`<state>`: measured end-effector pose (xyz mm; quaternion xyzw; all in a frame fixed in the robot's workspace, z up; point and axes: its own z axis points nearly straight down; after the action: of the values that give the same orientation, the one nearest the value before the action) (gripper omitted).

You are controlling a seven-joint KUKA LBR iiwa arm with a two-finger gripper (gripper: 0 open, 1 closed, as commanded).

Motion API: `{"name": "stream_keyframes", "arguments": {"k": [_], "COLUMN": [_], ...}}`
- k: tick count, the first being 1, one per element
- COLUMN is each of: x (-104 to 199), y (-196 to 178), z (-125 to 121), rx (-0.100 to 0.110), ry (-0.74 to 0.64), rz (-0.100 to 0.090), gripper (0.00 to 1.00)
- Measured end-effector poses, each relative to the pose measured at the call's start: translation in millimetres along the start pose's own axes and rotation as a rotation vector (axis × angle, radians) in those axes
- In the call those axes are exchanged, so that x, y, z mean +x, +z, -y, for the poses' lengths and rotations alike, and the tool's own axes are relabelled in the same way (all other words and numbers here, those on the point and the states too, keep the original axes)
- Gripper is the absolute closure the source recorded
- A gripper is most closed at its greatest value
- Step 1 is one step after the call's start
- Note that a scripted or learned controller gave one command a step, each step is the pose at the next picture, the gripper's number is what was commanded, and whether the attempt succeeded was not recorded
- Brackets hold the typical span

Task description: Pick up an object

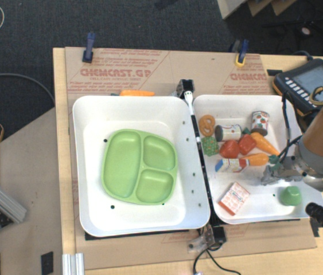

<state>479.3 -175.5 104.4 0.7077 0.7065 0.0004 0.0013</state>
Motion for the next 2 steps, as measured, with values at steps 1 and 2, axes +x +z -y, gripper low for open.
{"name": "stream_keyframes", "arguments": {"k": [1,2], "x": [41.7,39.0], "y": [-70.4,-77.0], "z": [-2.1,-1.0], "rx": [-0.005,-0.002], "ry": [-0.007,-0.003], "rz": [-0.001,0.001], "gripper": [1.0,1.0]}}
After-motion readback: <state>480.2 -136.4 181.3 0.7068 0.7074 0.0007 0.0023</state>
